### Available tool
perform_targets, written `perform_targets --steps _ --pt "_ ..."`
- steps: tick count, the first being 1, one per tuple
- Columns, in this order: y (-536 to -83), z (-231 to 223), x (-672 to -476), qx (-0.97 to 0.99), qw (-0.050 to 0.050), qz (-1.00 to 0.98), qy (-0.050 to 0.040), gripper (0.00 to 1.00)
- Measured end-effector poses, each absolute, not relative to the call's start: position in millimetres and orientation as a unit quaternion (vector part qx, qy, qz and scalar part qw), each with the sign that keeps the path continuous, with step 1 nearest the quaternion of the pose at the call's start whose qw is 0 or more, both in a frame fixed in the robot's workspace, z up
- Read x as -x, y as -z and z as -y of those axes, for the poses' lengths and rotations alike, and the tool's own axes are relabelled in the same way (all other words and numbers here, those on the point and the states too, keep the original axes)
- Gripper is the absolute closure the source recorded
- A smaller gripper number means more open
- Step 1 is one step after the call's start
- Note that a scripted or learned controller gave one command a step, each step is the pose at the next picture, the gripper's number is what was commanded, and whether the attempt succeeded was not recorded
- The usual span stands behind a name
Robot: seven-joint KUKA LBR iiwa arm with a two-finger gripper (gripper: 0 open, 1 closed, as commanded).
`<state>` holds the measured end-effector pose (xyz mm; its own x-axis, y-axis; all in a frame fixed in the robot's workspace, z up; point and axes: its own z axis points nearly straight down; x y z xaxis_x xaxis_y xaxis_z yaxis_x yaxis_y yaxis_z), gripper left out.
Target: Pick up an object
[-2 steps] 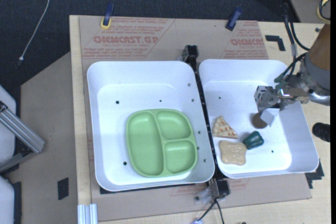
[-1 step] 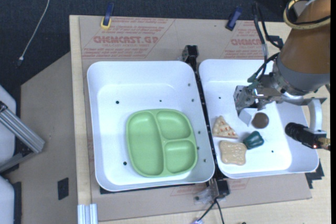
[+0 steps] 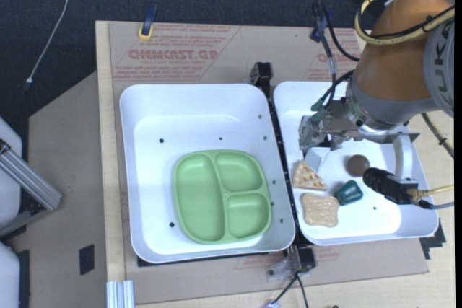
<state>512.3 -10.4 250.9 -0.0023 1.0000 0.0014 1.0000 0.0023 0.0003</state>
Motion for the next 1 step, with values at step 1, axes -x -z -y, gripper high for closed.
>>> perform_targets --steps 1 --pt "-233.4 -40.3 -504.8 0.705 0.002 0.709 -0.0009 1.00"
